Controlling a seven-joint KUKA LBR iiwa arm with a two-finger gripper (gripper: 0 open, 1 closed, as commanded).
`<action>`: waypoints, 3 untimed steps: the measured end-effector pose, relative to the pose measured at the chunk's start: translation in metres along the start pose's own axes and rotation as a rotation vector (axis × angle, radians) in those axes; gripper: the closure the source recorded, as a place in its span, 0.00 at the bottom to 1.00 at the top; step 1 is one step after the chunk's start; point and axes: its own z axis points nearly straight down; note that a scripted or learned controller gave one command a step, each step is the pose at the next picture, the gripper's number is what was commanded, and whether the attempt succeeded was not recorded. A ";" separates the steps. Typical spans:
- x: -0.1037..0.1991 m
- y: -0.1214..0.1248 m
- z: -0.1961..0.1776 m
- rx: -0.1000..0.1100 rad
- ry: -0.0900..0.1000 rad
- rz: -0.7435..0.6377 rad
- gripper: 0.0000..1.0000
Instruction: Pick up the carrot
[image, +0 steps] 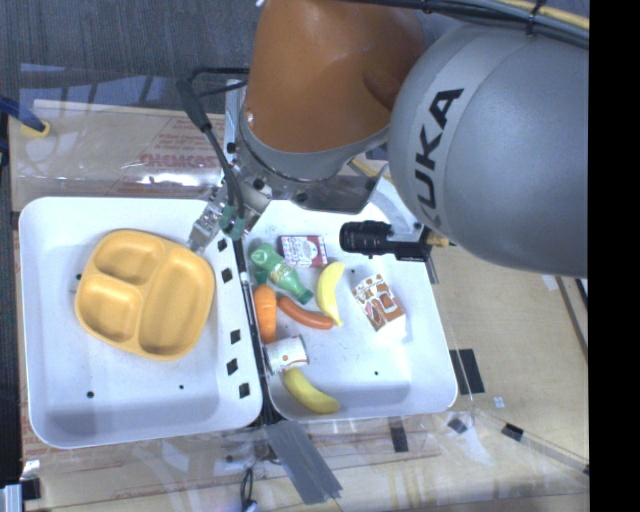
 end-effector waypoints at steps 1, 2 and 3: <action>-0.064 -0.089 0.128 0.003 0.002 -0.162 1.00; -0.106 -0.100 0.161 0.003 0.004 -0.274 1.00; -0.147 -0.067 0.088 0.001 -0.001 -0.452 1.00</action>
